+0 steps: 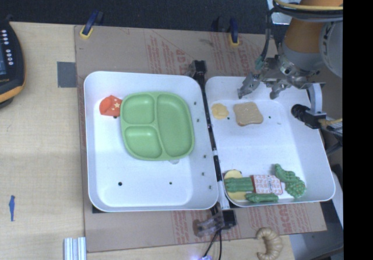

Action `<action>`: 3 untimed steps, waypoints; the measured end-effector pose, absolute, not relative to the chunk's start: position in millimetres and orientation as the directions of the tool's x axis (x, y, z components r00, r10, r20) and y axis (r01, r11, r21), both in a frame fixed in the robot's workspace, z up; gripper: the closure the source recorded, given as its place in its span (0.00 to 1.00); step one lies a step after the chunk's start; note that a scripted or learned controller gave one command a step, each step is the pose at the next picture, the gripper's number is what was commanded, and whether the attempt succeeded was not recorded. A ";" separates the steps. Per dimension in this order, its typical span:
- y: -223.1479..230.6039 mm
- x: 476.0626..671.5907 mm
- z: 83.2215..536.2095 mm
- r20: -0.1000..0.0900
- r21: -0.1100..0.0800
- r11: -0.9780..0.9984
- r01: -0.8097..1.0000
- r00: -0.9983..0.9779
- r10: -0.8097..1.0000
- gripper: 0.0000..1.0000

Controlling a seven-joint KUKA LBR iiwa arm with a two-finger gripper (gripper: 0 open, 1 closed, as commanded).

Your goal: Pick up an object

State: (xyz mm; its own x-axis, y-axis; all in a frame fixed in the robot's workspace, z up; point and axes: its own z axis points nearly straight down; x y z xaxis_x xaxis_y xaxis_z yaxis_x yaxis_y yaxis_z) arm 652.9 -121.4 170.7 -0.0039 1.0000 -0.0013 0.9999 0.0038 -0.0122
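My gripper hangs over the far edge of the right bin, fingers spread open with nothing between them. Just below it lies a tan slice of toast, and to the toast's left a small pale yellow round piece. At the right bin's near edge sits a cluster: a green bean pod, a red and white packet, a green leafy piece and a yellow piece. In the left bin rests a green divided plate with a red item at its left.
A black and orange controller lies at the far left of the bench. A tan curled object sits on the cardboard in front of the right bin. Clamps hold the cardboard at the back edge.
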 end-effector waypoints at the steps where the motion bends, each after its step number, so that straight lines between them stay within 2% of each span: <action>1: -130.2 648.2 90.4 -0.001 -0.012 0.004 1.000 -0.004 1.000 0.00; 2: -127.2 656.7 92.3 -0.002 -0.001 0.006 1.000 -0.006 1.000 0.00; 3: -128.6 656.9 103.5 -0.003 -0.001 0.007 1.000 -0.007 1.000 1.00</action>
